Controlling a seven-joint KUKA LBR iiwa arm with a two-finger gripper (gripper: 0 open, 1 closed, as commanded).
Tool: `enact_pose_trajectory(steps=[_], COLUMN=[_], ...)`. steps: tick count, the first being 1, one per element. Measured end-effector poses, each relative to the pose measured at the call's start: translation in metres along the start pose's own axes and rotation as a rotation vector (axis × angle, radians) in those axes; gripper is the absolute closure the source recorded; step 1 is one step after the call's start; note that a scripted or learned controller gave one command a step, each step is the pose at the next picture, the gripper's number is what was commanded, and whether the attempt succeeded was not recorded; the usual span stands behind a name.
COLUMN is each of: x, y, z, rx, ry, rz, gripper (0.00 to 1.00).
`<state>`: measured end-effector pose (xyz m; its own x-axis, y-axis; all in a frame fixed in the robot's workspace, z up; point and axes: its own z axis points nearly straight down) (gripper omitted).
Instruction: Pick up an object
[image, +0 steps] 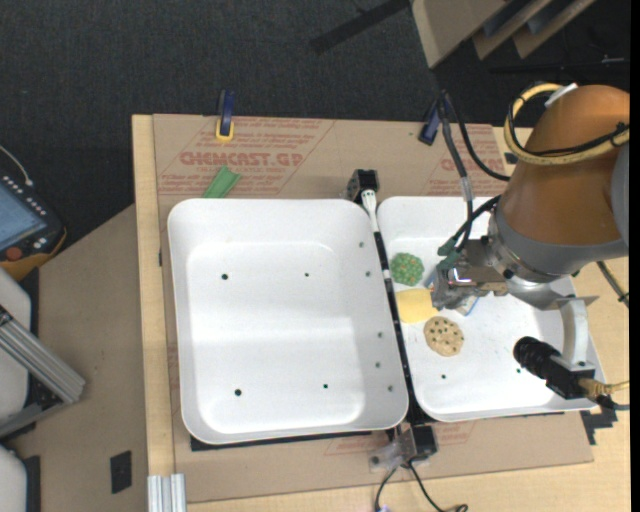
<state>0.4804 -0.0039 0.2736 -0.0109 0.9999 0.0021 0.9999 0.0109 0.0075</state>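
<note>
**Inspector:** Largest item first.

**Clerk:** A cardboard sheet (300, 150) covers the bench, with red print along its far edge. Two white bins sit on it side by side, their long edges meeting.

**Inspector:** The bins?

**Clerk:** The left bin (270, 330) takes the sheet's middle and has four small dark dots on its floor. The right bin (480, 385) carries three loose items, all grouped by its left wall.

**Inspector:** The robot?

**Clerk:** The arm (565, 180) reaches in from the right, its orange band above a grey wrist, and hangs over the right bin's far right part. The gripper (455, 285) is low over the bin floor, about midway between the far and near edges. It points toward the left wall. I cannot tell whether it is wide, narrow or holding anything.

**Inspector:** The candidates for picking?

**Clerk:**
- **Slab:** The yellow slab (412, 304) lies flat against the left wall, just left of the gripper.
- **Cookie:** The cookie (444, 336) lies just beside the slab's near corner. I cannot judge whether they touch.
- **Ball:** The green ball (406, 267) sits just beyond the slab toward the far edge, near the left wall.

**Inspector:** Small items?

**Clerk:** A green strip (220, 182) lies on the sheet beyond the left bin's far left corner. A blue clip (226, 120) grips the sheet's far edge just behind the strip.
</note>
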Motion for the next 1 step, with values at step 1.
enact_pose_trajectory(steps=[1], x=[-0.0764], y=[-0.0027], z=[0.0187], rx=[0.01], ry=[-0.003], rz=[0.017], gripper=[1.0])
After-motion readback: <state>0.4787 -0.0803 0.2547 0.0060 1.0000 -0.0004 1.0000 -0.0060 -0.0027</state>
